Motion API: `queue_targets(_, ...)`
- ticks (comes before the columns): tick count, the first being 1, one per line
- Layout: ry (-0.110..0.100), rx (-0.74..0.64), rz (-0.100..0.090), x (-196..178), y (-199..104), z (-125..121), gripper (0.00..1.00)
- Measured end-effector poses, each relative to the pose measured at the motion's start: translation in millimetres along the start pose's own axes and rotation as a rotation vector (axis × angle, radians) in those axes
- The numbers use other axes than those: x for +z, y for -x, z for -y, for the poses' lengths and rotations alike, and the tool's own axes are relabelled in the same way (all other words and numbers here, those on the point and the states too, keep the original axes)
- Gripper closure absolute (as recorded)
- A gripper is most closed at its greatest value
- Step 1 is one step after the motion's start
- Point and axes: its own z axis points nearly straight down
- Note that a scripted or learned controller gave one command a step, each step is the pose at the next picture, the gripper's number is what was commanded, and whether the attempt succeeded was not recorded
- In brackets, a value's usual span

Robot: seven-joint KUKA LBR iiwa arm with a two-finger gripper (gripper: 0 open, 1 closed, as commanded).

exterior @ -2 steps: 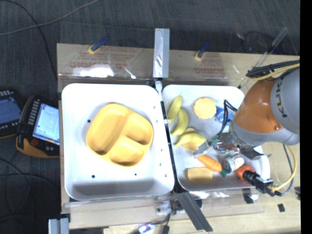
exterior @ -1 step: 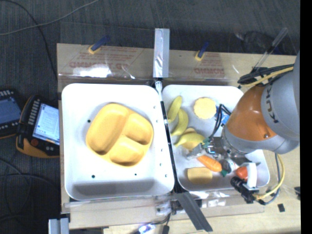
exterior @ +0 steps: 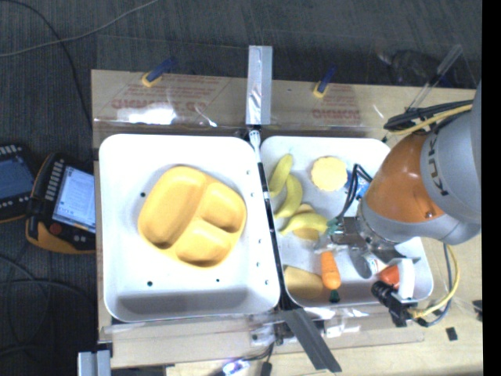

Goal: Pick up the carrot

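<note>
Gripper (exterior: 354, 251) sits low in the right bin (exterior: 407, 149) just beside the carrot (exterior: 331, 269), likely lining up a grasp; whether it is open or closed I cannot tell. Carrot lies near the bin's front edge, apart from the bananas (exterior: 291, 204).

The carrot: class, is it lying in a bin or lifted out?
Lying in: the carrot rests on the right bin's floor beside the gripper.

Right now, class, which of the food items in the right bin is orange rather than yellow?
The carrot, lying near the front of the right bin beside the gripper. The bananas and the round piece behind it are yellow.
</note>
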Motion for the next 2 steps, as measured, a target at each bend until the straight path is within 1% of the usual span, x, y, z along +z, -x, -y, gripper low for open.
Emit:
queue_targets(1, -0.019, -0.168, -0.004, -92.4, -7.8, 4.4, 1.0)
queue_targets(2, -0.021, -0.005, -0.002, -99.8, 34.0, -4.6, 1.0)
